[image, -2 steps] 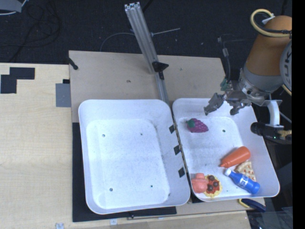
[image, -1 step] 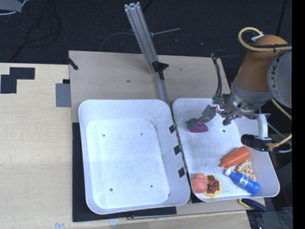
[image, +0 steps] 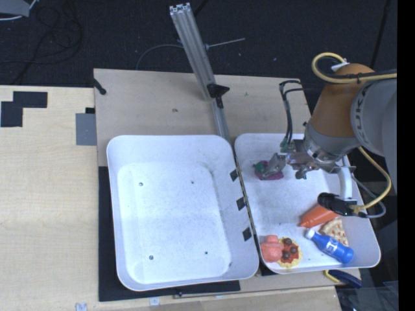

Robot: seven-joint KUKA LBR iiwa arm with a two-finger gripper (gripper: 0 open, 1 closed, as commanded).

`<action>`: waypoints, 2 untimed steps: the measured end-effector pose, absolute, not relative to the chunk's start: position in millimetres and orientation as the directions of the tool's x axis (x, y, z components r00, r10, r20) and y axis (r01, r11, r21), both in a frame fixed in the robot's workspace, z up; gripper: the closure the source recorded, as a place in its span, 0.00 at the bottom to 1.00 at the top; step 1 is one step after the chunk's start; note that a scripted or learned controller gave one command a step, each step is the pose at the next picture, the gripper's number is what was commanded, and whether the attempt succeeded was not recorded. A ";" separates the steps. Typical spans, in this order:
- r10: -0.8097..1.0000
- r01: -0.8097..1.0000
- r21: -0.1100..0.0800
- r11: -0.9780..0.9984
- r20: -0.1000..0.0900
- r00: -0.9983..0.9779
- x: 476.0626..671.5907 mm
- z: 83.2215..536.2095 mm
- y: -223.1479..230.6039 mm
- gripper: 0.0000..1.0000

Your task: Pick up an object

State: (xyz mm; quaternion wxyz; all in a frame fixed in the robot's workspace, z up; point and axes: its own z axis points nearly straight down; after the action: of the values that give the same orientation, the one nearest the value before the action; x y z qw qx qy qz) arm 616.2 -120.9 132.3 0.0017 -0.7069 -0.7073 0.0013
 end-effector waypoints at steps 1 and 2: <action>1.000 1.000 -0.001 -0.002 0.000 0.002 616.9 144.5 -122.2 1.00; 1.000 1.000 0.003 -0.001 -0.001 0.001 622.2 189.0 -127.9 1.00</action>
State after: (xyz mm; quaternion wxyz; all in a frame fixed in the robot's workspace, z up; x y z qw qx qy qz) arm 622.2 -127.9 189.0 -0.0014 -0.7074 -0.7068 -0.0009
